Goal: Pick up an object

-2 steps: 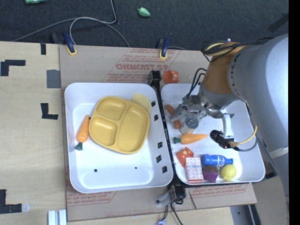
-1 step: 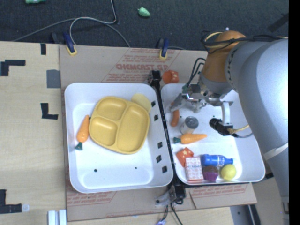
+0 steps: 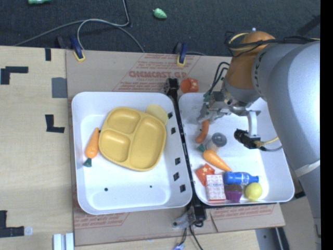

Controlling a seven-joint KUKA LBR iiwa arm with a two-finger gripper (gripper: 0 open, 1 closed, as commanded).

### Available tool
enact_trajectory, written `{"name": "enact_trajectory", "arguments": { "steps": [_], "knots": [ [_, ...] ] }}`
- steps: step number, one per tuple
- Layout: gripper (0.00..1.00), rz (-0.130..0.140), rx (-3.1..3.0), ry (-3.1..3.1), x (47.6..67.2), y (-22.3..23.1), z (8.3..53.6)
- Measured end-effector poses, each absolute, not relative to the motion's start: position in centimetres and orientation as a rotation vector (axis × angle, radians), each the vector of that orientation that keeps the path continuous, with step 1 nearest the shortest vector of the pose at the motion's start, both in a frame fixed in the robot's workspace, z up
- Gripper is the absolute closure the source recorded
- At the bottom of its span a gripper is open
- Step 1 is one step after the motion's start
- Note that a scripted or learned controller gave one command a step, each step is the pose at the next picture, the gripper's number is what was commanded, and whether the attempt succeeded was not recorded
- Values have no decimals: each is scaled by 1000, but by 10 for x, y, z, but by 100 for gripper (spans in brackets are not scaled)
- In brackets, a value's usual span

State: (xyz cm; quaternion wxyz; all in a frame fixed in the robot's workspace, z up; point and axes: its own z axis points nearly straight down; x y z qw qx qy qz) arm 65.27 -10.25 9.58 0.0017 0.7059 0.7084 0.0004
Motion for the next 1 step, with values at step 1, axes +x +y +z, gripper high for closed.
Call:
{"name": "enact_trajectory", "arguments": {
  "steps": [1],
  "knots": [
    [100, 5, 2216, 2224, 662, -27, 186]
  ]
}}
